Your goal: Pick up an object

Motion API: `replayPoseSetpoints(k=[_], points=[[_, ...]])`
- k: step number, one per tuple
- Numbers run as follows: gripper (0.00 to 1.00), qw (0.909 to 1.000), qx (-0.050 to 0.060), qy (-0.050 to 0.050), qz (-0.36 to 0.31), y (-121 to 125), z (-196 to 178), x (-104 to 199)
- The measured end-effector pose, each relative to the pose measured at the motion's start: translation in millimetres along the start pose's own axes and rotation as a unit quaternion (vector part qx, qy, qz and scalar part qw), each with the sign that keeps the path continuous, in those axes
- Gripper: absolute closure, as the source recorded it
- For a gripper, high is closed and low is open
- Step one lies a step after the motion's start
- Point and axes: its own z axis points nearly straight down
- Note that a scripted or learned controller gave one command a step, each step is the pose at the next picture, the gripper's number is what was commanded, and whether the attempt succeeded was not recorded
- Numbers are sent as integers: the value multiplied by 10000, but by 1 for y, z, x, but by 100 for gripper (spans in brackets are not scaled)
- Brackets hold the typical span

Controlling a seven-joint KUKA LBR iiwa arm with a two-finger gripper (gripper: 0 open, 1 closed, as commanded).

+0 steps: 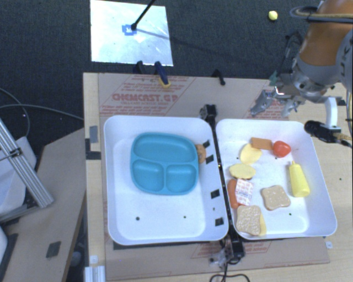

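Note:
My gripper [274,108] hangs over the far rim of the right bin [322,206], its fingers apart with nothing between them. Below it in that bin lie an orange block [261,144], a red tomato [281,148] and a yellow bottle [298,179]. Nearer the middle divider are pale yellow slices [250,154], a potato-like piece [242,171], a red-and-white packet [243,191], a toast slice [275,197] and a cracker [249,218].
The left bin [118,220] holds a blue divided plate [164,163], with a small orange-brown piece [201,152] at the plate's right edge. A shiny sheet [131,33] and a small yellow ball [272,15] lie on the dark floor behind the bench.

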Motion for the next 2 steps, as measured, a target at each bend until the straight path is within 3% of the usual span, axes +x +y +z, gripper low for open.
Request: replayPoseSetpoints(k=[1,2], points=[[100,10000,-21,1,-16,1,-12,0],[100,10000,1,8,-28,8,6,49]])
